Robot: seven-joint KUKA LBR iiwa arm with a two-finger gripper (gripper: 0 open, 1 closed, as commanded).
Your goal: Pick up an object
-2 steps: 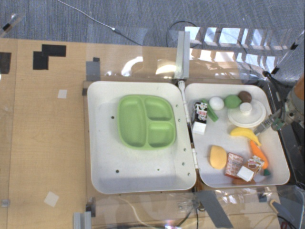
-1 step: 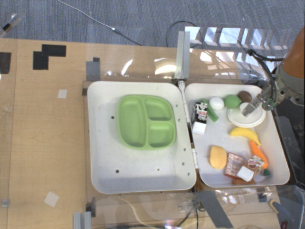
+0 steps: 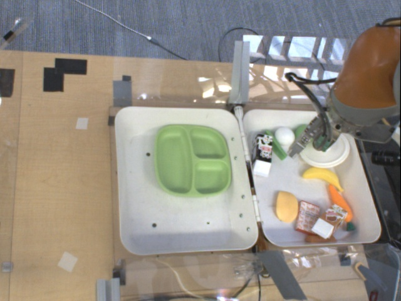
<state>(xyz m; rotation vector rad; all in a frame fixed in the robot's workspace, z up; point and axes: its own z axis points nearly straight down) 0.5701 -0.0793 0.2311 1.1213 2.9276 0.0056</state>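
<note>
Tool [image 3: 311, 139] state cannot be told; it hangs over the right bin's [image 3: 369, 231] far edge by the white ball [image 3: 284, 135], which is best approached vertically, clear of the neighbouring carton [image 3: 264, 148].

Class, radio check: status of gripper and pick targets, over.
Gripper low over right bin, by white dish. Nothing seen held. Banana, carrot lie close beside it.

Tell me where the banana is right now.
The banana lies in the right bin, just below the white dish and above the carrot.
</note>
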